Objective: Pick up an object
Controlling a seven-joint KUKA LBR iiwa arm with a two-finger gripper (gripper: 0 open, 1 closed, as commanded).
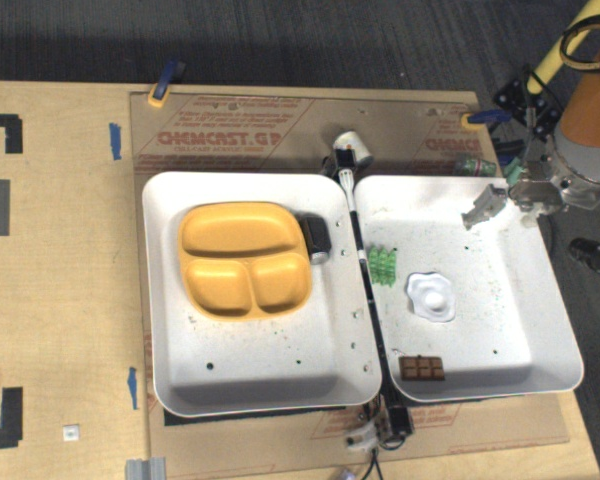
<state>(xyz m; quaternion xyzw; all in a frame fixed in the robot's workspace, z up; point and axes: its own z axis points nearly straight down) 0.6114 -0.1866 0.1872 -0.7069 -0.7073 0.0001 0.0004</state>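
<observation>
Your stock at this moment, largest item first.

1. Bench [60, 268]: pale wood top with blue tape marks. A brown cardboard sheet [230, 128] lies under the bins, printed in red and held at its far edge by clamps.

2. Left bin [170, 368]: shallow and white, with dark specks on its floor.

3. Right bin [540, 338]: the same kind, touching the left bin along a dark seam down the middle.

4. Yellow tray [245, 258]: rounded, with three compartments, one long one on the far side and two smaller ones on the near side. It lies flat in the far half of the left bin.

5. Arm [585, 118]: you see it enter from the right, orange band uppermost, over the far right corner of the right bin.

6. Claw [485, 208]: at the arm's tip, over the far right part of the right bin. I cannot tell how it stands, and you can see nothing held in it. It is well apart from every item listed below.

7. White lid [431, 296]: roundish, flat on the floor near the middle of the right bin.

8. Black block [314, 236]: in the left bin, touching the tray's right edge.

9. Brown chocolate piece [421, 369]: sectioned, against the near wall of the right bin.

10. Green brick [382, 265]: small and studded, in the right bin just beside the seam, left of the lid.
</observation>
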